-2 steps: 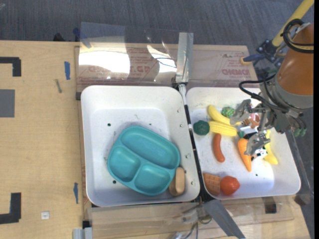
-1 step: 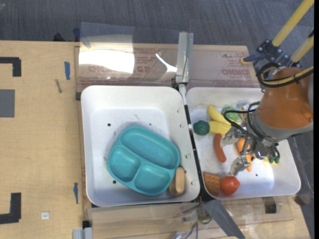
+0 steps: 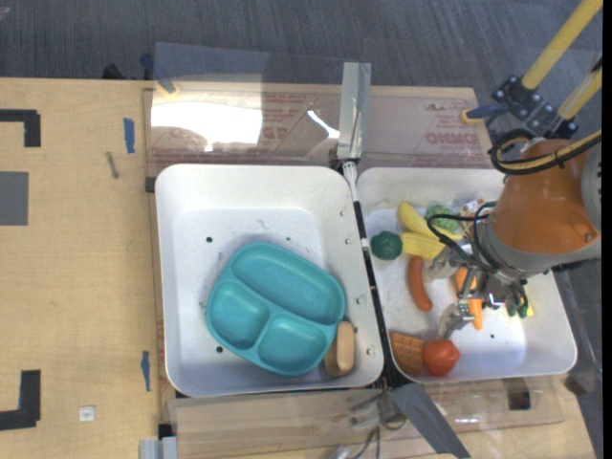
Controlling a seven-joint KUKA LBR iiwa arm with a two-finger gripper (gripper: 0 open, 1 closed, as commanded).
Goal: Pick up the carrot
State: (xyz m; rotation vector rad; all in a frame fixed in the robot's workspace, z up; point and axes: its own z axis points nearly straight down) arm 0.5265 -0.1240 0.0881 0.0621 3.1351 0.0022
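We see the gripper (image 3: 466, 306) low in the right bin (image 3: 550, 347), its metal fingers about a slim orange carrot (image 3: 463, 283), though we cannot tell how tightly they close. Nearby lie a smooth red sausage (image 3: 419, 283), a yellow banana (image 3: 417, 231), a round dark-green ball (image 3: 386, 246) and a glossy tomato (image 3: 441, 357). The left bin (image 3: 182, 256) holds a teal divided plate (image 3: 275, 306) beside a tan bread roll (image 3: 341, 347).

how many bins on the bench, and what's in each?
2. Left bin: teal divided plate, bread roll. Right bin: toy food pile, including tomato; arm may hide some.
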